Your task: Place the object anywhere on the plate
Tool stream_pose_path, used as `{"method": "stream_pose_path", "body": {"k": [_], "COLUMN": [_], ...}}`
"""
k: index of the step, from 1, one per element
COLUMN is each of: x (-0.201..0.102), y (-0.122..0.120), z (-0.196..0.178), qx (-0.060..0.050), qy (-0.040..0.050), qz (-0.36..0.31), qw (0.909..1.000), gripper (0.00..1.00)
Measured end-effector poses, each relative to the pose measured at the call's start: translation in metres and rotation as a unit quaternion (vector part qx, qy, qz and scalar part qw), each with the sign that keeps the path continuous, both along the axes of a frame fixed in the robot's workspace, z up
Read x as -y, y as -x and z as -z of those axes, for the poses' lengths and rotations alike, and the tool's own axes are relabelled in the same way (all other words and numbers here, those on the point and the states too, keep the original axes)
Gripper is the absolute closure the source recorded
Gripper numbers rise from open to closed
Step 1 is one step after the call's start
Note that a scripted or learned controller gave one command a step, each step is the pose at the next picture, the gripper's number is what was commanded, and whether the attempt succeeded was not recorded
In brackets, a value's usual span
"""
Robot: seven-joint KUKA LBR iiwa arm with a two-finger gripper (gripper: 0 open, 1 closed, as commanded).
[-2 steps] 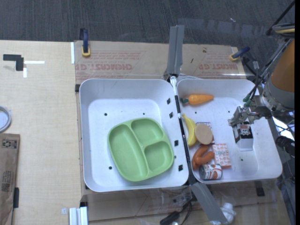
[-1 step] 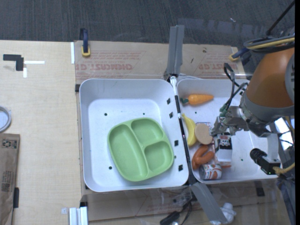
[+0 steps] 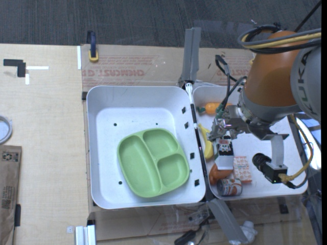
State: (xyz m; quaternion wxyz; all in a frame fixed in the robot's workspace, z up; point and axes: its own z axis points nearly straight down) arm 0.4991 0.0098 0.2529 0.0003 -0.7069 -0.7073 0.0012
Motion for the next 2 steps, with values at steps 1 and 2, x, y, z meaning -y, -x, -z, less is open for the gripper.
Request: {"method": "stream_pose_path", "body": {"k": [1, 2], "x": [-0.0667, -0.0666], "y": [-0.0223, -0.0224], "z": [0.027, 0.0269], "qx": [-0.001, -0.001], "qy": [0.0004, 0.0004], "qz": [-0.048, -0.048], "qw": [0.9988, 0.9988], "gripper": [1.0, 0.0]}}
